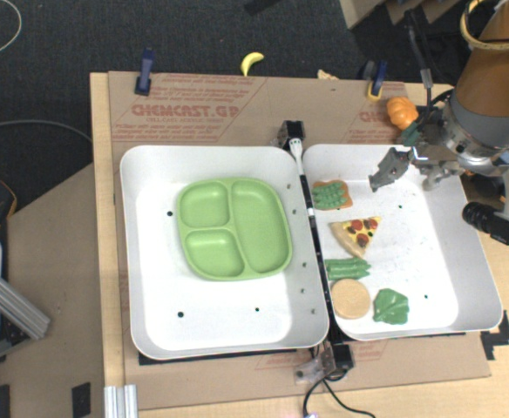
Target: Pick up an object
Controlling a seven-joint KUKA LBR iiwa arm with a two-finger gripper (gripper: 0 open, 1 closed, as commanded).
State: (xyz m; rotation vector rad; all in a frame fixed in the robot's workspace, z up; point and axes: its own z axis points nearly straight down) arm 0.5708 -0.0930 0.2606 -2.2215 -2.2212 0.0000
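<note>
The counter (193, 111) carries two shallow white bins side by side, clamped at the far edge by blue clips, presumably to keep the board from shifting under the arm. The left bin (150, 259) holds a green divided plate (234, 228), lying flat near its centre.

The right bin (446, 268) holds the candidate objects, grouped along its left side: a toast piece topped with green (330, 195), a pizza slice (357, 233) just below it, a green bean-like piece (348, 268), a round tan cookie (351, 299) touching that piece, and a green leaf (391, 306) beside the cookie. All lie flat and apart from the bin wall, which should leave room for a descent from above.

The tool (385, 174) hangs over the upper part of the right bin, to the right of the toast, carrying nothing. Whether its fingers are spread or pressed together cannot be told at this angle.

Judgement: nothing is picked yet; the toast lies nearest.
</note>
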